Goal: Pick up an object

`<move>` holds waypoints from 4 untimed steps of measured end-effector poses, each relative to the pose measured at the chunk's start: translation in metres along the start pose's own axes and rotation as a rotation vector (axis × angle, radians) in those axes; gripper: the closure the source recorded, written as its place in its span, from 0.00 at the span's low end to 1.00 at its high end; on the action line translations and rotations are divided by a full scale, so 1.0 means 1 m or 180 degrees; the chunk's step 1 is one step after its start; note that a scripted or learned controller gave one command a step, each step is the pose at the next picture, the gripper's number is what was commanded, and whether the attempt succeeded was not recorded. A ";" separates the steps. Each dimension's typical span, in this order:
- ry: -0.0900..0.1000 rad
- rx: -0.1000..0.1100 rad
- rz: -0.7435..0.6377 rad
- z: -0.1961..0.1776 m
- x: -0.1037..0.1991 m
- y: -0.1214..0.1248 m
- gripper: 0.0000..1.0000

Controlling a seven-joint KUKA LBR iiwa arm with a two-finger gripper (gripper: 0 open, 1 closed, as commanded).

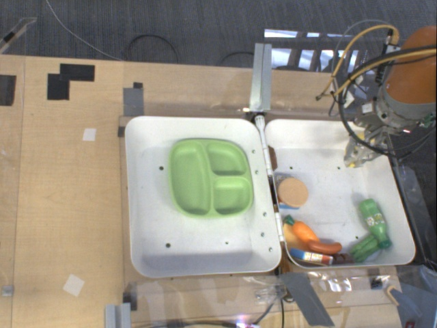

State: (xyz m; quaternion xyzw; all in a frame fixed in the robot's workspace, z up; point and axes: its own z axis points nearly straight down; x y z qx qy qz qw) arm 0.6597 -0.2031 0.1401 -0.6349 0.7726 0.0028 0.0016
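My likeliest target is the small green plastic bottle (373, 214) lying on its side near the right wall of the right-hand white bin (321, 166). I judge it light, rigid and slick, so I would close across its round body, not its neck. A second green bottle (367, 246), an orange carrot-shaped toy (305, 233) and a tan round disc (293, 192) lie near. A green divided tray (209, 177) sits in the left white bin (147, 183). The gripper (360, 152) hangs over the right bin's upper right corner; I cannot tell its opening, and I see nothing held.
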 end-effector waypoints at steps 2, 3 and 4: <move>-0.0009 0.0082 0.0451 -0.093 -0.003 -0.014 1.00; 0.0009 0.0014 -0.0395 0.009 0.012 0.059 1.00; 0.0009 0.0068 -0.0216 -0.089 -0.047 0.062 1.00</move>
